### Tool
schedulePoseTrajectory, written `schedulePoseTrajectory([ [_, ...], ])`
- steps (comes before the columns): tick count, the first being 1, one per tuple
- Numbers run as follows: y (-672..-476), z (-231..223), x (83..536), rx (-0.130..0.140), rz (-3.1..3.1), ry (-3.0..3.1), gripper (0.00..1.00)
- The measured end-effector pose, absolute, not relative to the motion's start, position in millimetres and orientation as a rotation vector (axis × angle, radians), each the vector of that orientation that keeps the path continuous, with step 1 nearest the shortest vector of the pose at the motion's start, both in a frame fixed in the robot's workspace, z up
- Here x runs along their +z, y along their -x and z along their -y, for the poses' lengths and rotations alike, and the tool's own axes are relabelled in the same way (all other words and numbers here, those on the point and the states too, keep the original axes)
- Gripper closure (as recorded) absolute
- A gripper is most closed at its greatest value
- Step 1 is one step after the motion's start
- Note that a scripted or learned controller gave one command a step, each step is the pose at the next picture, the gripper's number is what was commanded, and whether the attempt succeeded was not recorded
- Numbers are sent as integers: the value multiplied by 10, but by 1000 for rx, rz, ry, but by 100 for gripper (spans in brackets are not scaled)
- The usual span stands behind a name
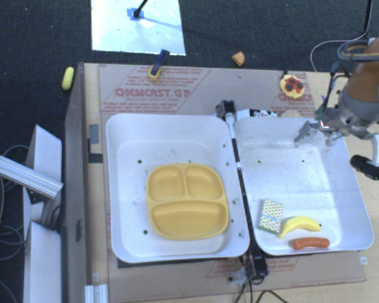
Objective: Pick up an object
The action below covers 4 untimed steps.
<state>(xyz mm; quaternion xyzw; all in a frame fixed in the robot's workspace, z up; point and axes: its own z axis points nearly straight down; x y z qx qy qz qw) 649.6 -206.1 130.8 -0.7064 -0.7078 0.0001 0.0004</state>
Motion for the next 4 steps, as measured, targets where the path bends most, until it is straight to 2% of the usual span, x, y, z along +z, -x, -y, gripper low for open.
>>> schedulePoseTrajectory([
  [1, -6028, 2065, 835, 1, 2222, 2220, 0],
  [2, -6048, 2067, 955, -4, 2227, 2222, 100],
  [3, -6367, 2065, 1920, -4, 2231, 2221, 100],
  [4, -6700, 1459, 2394, -7, 2231, 2218, 100],
])
